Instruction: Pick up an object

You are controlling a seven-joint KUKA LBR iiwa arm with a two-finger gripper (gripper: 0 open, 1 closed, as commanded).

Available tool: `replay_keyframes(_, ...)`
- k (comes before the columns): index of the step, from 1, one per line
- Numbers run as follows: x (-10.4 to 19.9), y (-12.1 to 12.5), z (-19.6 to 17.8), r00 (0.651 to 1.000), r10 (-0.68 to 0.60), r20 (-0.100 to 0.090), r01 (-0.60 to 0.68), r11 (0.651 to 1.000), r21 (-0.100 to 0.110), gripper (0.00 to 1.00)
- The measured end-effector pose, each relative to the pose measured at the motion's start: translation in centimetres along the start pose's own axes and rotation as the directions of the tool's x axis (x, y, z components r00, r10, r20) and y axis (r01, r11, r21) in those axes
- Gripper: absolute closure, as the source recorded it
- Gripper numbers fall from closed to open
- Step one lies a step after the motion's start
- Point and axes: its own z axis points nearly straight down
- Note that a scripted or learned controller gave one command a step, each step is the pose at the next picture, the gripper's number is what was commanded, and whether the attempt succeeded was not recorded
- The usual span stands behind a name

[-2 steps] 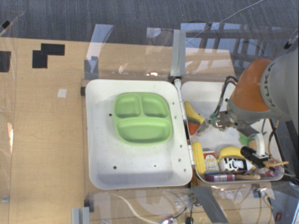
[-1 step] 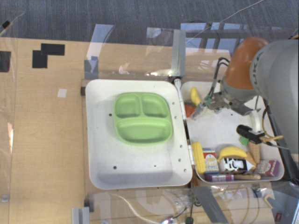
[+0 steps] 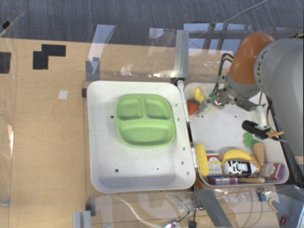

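Note:
My gripper hangs low over the far left part of the right bin, below the arm's orange band. Just left of it lie a small yellow piece and a red piece, close against the bin's left wall. I see nothing held in the gripper. Along the bin's near edge lie a corn cob, a banana, a black-and-white box, a green toy and an ice-cream cone.
The left bin holds a green divided plate at its middle. The grey arm covers the right bin's far right corner. A black part juts over the bin's right side. A metal divider separates the bins.

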Motion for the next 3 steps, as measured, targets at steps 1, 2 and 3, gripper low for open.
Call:
replay_keyframes(1, 0.1, 0.4, -1.4, 1.000, -0.008, 0.003, 0.008, 1.000, -0.010, 1.00)
replay_keyframes(2, -0.2, 0.3, -1.5, 1.000, -0.005, 0.008, 0.005, 1.000, -0.010, 0.00)
replay_keyframes(3, 2.2, 3.2, -9.8, 0.978, -0.211, -0.002, 0.211, 0.978, 0.001, 0.00)
